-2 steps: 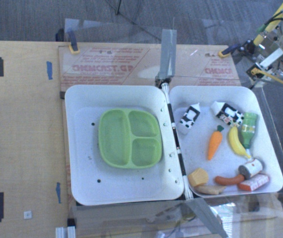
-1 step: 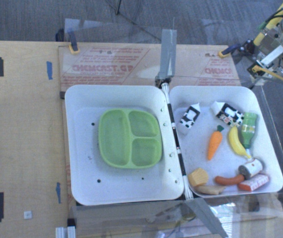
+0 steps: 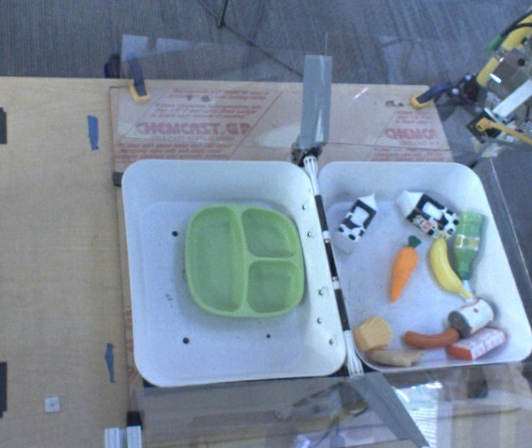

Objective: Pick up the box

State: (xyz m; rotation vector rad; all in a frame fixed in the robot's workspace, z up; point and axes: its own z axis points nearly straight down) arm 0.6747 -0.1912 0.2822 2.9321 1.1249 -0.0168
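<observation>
Several toy items lie in the right bin (image 3: 490, 194). A small red and white box (image 3: 479, 344) rests flat at its near right corner, next to a red sausage (image 3: 429, 338) and a small can (image 3: 470, 316). Two black and white cow-patterned cartons are farther back, one (image 3: 355, 222) by the bin's left wall and one (image 3: 431, 215) near the middle. My gripper (image 3: 513, 101) hangs at the top right, outside the bin and beyond its far right corner, well away from every box.
An orange carrot (image 3: 402, 271), a yellow banana (image 3: 447, 267), a green bottle (image 3: 467, 239) and bread pieces (image 3: 374, 334) share the right bin. The left bin (image 3: 145, 250) holds a green divided plate (image 3: 245, 259). A grey post (image 3: 315, 101) stands behind the divider.
</observation>
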